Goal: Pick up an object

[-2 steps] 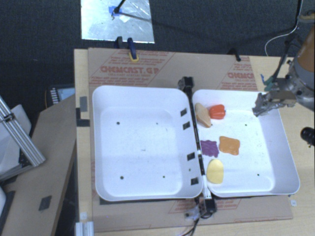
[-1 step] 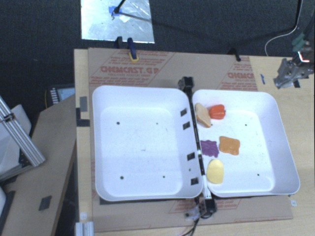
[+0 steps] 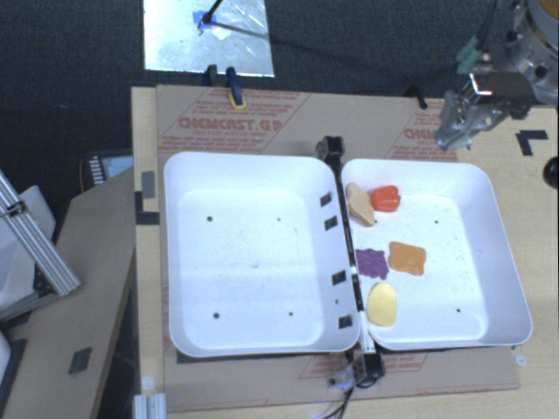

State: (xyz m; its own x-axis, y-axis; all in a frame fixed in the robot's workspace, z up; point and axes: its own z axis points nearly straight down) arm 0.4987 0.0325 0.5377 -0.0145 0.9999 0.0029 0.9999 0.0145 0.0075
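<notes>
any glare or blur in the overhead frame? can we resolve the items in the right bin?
Camera view: foil sheet at top glares; the gripper looks soft; the red, orange, purple and yellow items read clearly by colour, edges slightly soft.

This is a robotics lab: two shallow white plastic bins (image 3: pixel 253 168) sit side by side on a printed brown cardboard sheet (image 3: pixel 262 116) atop a pale wooden desk (image 3: pixel 113 234) (a silver aluminium framing bar (image 3: pixel 31 234) leans at the left), with dark carpet (image 3: pixel 70 33) beyond.

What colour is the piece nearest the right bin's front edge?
Pale yellow, seen clearly in the camera view.
</notes>
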